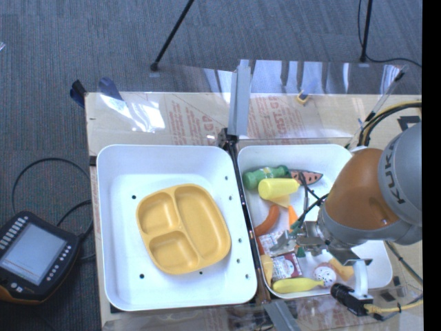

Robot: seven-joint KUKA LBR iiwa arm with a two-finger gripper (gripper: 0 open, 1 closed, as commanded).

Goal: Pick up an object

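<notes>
The right bin (296,147) holds several toys. A green piece (258,177), a yellow cylinder (278,187) and a watermelon slice (309,178) lie at its far side. An orange sausage-shaped piece (267,218) lies near the left wall. A red-and-white packet (282,265), a yellow banana (296,285) and a small white round item (324,276) sit at the near side. My gripper (286,240) is low in this bin, just right of the orange piece and above the packet. The arm's orange band (358,192) hides the bin's right half.
The left bin (124,164) holds a yellow divided plate (182,227). A grey post (239,105) rises behind the wall between the bins. A teach pendant (31,254) lies on the floor at the left. Cables (382,112) run at the right.
</notes>
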